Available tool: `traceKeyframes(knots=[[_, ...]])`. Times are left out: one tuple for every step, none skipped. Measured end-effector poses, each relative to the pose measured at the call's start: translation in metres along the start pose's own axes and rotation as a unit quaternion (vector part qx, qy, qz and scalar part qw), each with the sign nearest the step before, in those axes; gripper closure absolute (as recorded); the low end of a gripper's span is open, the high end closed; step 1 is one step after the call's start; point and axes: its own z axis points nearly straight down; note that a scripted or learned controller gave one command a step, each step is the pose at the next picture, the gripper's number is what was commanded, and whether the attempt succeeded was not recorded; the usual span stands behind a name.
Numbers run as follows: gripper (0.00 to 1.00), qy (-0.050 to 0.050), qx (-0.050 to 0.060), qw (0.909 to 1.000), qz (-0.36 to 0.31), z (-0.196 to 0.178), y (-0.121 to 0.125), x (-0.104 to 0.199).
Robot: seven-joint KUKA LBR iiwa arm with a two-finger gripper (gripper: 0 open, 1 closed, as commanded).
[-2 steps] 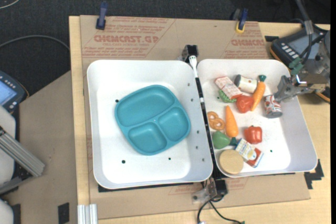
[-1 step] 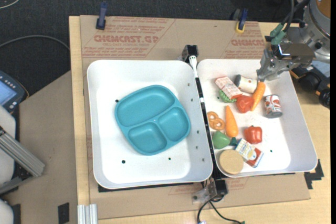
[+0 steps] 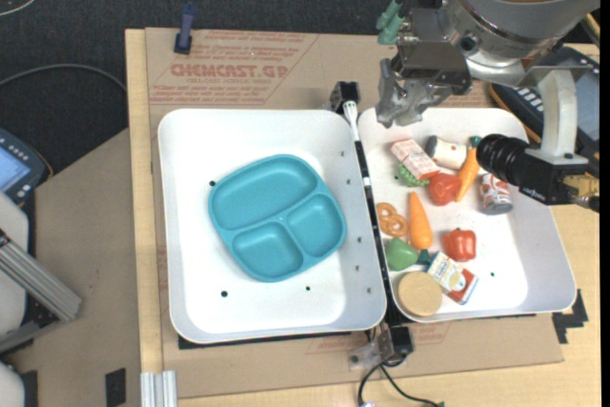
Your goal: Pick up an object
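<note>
Toy food (image 3: pixel 431 222) heaped loose in right bin (image 3: pixel 543 286), ready for picking; none lifted. Tool (image 3: pixel 396 110) hovers above bin's top-left corner, carrying nothing; finger gap cannot be told. Teal tray (image 3: pixel 276 216) lies in left bin (image 3: pixel 181 224), likely drop spot.

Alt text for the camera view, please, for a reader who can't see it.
The gripper hangs over the far left corner of the right bin, which holds a heap of toy food: carrots, a pretzel, small cartons, a can. The left bin holds a teal divided plate.
</note>
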Motion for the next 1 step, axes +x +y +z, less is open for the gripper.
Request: traceKeyframes(knots=[[1.00, -0.004, 0.010, 0.9999, 0.010, 0.1065, -0.0022, -0.0507]])
